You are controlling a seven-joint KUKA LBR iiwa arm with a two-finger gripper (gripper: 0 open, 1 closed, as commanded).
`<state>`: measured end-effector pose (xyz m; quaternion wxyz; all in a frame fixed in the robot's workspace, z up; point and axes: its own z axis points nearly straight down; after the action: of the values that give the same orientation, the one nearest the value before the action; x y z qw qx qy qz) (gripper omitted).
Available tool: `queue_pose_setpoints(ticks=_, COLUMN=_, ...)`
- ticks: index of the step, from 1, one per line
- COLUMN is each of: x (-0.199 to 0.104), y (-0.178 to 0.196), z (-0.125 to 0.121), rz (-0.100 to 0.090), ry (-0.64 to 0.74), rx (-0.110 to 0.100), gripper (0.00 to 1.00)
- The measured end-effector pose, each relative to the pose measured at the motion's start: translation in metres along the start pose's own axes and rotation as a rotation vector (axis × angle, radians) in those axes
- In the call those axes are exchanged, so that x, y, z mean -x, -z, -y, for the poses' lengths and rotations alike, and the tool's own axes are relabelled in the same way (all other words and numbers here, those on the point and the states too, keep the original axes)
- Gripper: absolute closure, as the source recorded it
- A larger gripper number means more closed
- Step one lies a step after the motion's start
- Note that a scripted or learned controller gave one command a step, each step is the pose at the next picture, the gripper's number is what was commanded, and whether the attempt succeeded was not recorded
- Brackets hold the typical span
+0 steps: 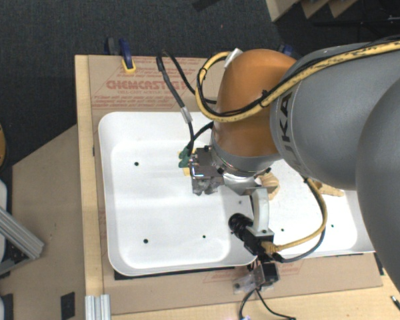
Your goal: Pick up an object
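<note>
Gripper (201,179) sits low over the left bin (130,205), near its 3 o'clock edge. We cannot tell its state. A tan object (272,184) lies at 3 o'clock, partly hidden by the arm (333,125).

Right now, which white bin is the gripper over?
The bin on the view's left, seen almost whole; the gripper hangs above its right part. The other bin lies mostly under the grey arm.

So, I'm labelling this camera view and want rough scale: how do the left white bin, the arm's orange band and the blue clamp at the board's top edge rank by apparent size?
1. Left white plastic bin
2. Rounded orange band on the grey arm, though it sits nearer the camera, which inflates it
3. Small blue clamp
</note>
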<state>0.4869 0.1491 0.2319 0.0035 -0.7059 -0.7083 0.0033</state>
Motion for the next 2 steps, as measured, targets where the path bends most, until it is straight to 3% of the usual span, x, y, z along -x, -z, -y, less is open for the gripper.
queue_pose_setpoints(ticks=1, x=-0.073, y=-0.012, z=-0.063, rz=-0.002, ry=0.003, rx=0.014, gripper=1.0)
queue_pose_setpoints(ticks=2, x=-0.054, y=0.028, z=-0.042, rz=-0.001, ry=-0.005, rx=0.013, gripper=1.0)
